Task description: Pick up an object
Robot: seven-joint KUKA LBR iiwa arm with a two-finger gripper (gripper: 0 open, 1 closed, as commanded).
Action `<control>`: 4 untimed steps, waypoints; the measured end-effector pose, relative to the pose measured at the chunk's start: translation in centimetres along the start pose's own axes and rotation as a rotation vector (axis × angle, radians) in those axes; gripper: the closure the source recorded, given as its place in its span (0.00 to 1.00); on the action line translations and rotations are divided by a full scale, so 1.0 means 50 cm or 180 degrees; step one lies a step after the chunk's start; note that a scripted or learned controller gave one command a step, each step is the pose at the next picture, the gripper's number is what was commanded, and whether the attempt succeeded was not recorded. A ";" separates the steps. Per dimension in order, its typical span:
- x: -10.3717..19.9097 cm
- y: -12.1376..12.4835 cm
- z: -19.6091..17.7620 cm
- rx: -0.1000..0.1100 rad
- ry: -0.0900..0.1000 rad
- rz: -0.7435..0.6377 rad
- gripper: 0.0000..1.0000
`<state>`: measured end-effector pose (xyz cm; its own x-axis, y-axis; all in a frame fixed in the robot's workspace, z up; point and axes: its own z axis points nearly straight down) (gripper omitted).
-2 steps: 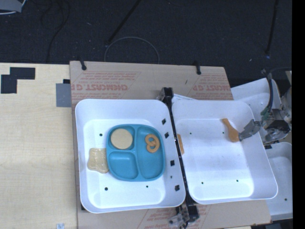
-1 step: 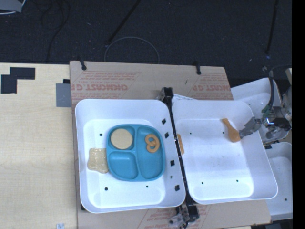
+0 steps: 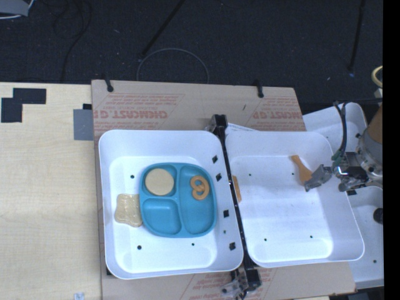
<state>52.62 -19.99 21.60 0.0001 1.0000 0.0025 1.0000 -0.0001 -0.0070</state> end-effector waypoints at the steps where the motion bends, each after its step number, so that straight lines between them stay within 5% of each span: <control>1: -0.001 0.004 0.128 0.0004 0.0002 0.0001 0.00; 2: 0.000 -0.005 0.256 0.0006 0.0003 0.0002 0.00; 3: -0.003 -0.003 0.229 -0.0006 -0.0001 0.0014 1.00; 4: -0.002 -0.005 0.103 -0.0032 -0.0011 -0.0005 1.00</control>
